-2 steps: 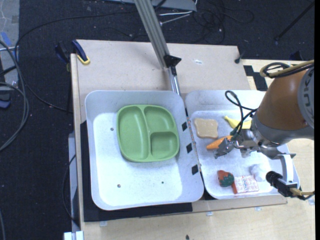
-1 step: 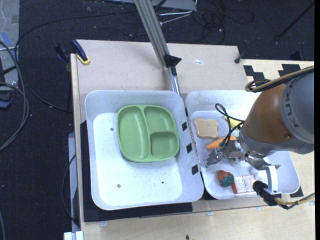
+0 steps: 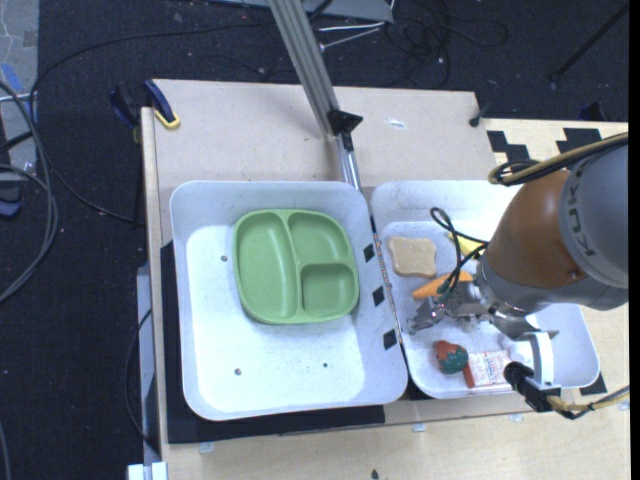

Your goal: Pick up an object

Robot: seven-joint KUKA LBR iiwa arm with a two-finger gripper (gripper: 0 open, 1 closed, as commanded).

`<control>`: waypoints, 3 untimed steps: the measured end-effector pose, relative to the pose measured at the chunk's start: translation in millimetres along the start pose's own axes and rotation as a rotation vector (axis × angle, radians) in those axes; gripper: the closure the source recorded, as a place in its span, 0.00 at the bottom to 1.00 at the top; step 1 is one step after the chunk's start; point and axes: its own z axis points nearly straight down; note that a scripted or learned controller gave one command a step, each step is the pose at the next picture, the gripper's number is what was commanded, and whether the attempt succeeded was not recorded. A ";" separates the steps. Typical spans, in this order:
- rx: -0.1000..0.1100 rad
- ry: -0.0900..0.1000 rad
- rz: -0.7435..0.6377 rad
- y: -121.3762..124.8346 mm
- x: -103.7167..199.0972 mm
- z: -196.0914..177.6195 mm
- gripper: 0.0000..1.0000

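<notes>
Gripper (image 3: 428,315) is seen low in the right bin (image 3: 585,360), right of the frame's centre, with its thin fingers slightly parted and nothing between them. An orange carrot-like piece (image 3: 432,288) lies just above it, touching or nearly so, with its long axis running left to right and tilted a little upward to the right. A slice of toast (image 3: 412,256) sits further up, and a red and green toy (image 3: 451,356) just below. The carrot-like piece is judged nearest, so a short shift up the frame would be called for
</notes>
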 end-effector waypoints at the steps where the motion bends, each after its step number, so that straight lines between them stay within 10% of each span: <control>1: -0.006 -0.002 0.002 1.5 -0.5 -11.3 1.00; 3: -0.004 -0.001 -0.004 1.1 1.6 -96.2 1.00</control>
